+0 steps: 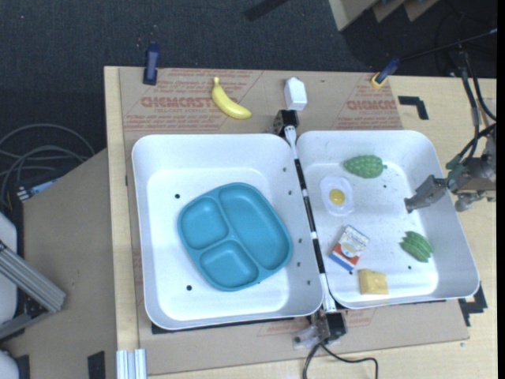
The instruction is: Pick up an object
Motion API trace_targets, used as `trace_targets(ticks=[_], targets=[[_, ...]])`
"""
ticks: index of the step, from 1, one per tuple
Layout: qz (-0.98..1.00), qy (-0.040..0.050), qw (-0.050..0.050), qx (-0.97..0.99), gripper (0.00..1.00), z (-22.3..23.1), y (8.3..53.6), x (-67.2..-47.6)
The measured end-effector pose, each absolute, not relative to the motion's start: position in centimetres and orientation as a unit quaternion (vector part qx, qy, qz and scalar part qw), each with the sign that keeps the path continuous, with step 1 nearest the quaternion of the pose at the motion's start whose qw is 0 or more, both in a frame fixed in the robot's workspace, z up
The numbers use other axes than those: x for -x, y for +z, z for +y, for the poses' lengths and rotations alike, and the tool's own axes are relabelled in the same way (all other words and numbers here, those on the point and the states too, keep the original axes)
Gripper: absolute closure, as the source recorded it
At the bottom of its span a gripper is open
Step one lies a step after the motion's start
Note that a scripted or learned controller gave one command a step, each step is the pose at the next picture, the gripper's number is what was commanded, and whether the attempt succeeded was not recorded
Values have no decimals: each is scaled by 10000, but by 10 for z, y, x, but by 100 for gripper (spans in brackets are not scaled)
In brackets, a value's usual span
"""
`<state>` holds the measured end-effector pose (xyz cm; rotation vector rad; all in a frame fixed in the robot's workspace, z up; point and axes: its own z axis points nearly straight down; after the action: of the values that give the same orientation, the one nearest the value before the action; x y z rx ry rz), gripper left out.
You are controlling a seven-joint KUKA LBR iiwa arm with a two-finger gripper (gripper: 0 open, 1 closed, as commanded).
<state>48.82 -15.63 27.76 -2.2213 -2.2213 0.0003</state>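
The right bin holds a bumpy green piece at the back and a white fried-egg toy near its left wall. A red, white and blue packet and a yellow block lie toward the front, with a second green piece at the right. My gripper reaches in over the bin's right side, above and slightly behind that second green piece. Nothing is visibly held in it.
The left bin holds a blue divided plate. Behind the bins, a yellow banana and a small white object lie on the bench. Clips sit at the board's back edge, and cables hang at the right.
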Motion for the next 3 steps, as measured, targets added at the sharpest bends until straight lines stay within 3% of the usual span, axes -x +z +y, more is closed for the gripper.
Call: trace_targets(ticks=[1,2,3], targets=[[-7075,6,15,7067,0,-133,176,-549],[-7073,1,5,7069,0,-102,84,-534],[-7069,4,12,7074,0,-106,85,-507]])
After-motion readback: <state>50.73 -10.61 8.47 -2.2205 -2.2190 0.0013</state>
